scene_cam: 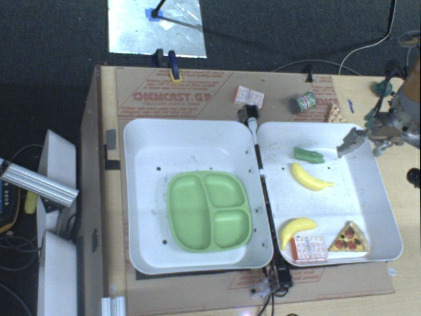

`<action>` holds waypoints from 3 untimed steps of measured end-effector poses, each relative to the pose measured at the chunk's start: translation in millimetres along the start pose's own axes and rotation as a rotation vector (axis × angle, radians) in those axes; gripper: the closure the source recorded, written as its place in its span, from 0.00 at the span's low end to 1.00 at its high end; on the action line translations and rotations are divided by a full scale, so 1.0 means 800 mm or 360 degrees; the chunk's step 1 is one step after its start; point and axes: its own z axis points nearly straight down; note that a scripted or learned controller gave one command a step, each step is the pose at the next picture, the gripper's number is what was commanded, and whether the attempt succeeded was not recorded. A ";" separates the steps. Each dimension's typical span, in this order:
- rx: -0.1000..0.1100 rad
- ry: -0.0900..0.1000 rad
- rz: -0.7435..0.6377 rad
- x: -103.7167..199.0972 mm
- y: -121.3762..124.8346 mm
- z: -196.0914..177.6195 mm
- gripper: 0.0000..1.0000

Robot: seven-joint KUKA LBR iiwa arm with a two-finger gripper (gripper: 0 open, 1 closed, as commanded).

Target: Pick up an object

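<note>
The right bin (pixel 385 203) holds a small green pod (pixel 308 155), a yellow banana (pixel 310 178), a second banana (pixel 296 229), a pizza slice toy (pixel 349 237) and a red and white box (pixel 308 247). My gripper (pixel 364 141) hangs over the bin's far right corner, up and to the right of the green pod. Its two fingers stand apart, open, with nothing between them. A green divided plate (pixel 210 210) lies in the left bin (pixel 145 143).
Behind the bins on the cardboard lie a small can (pixel 304 101), a paper card (pixel 249 96) and a blue clamp (pixel 172 61). A black divider clip (pixel 250 116) sits between the bins. A metal rail (pixel 39 183) juts in at the left.
</note>
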 end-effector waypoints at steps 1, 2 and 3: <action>0.0006 0.0003 -0.0002 0.058 0.023 0.149 0.00; 0.0004 0.0001 -0.0002 0.079 0.011 0.199 0.00; -0.0005 -0.0001 -0.0003 0.067 0.087 0.173 0.00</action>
